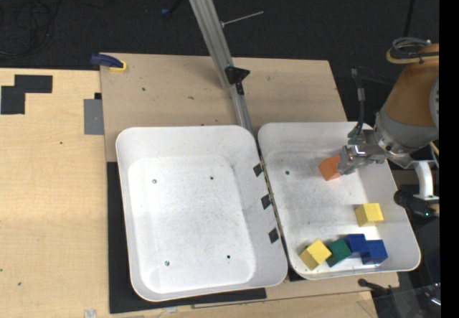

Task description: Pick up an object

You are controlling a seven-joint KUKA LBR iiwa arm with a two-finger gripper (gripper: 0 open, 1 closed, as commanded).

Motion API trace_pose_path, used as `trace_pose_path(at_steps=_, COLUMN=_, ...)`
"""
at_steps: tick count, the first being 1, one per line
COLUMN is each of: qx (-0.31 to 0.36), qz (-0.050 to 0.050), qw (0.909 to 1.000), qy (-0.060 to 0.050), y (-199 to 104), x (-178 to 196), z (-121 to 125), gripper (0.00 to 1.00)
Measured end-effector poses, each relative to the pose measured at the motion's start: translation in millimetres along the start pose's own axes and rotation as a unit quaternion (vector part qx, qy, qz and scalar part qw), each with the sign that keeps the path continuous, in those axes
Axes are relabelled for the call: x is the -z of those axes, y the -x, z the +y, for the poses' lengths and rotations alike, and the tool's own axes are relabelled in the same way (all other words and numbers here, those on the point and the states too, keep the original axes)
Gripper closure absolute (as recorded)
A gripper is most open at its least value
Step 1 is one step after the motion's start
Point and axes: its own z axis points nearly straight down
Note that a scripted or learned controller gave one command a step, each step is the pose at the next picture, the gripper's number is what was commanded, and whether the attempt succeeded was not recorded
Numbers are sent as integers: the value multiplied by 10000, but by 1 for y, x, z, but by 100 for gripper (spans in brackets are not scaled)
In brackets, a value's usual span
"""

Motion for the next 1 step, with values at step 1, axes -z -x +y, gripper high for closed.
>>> trace_pose_path(at_steps=1, qx=2, qz=-4, qw=10000, qy=4, y=10, x=57, z=6, gripper=100)
